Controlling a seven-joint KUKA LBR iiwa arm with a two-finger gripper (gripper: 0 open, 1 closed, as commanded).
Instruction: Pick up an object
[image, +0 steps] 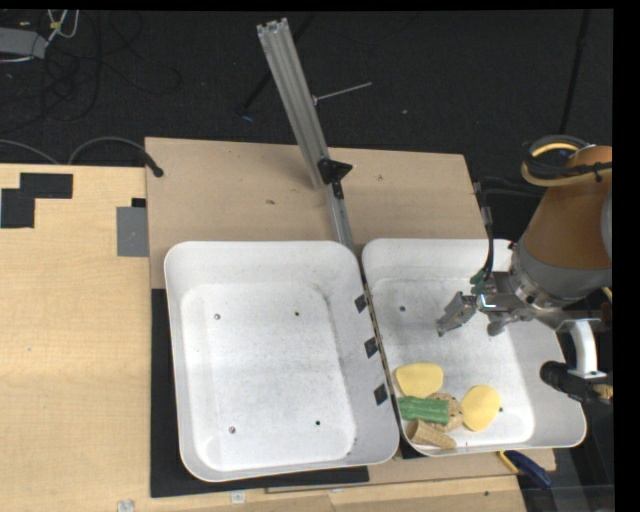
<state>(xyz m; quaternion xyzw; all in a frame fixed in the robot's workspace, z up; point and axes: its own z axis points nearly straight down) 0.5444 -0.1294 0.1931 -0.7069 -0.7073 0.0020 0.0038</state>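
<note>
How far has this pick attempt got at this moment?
Nothing looks picked yet: the yellow pieces, green object and tan piece all lie at the right bin's near edge. In hand: the end effector hangs over that bin's middle. Left: descend, grasp, lift.

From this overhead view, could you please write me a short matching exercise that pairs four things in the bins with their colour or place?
Things:
1. left bin
2. toy near the divider
3. round piece toward the right bin's near corner
4. gripper

Descriptions:
A. green
B. above the middle of the right bin
C. yellow
D. bare white floor with small dark dots

Pairs: 1-D, 2-A, 3-C, 4-B
</note>
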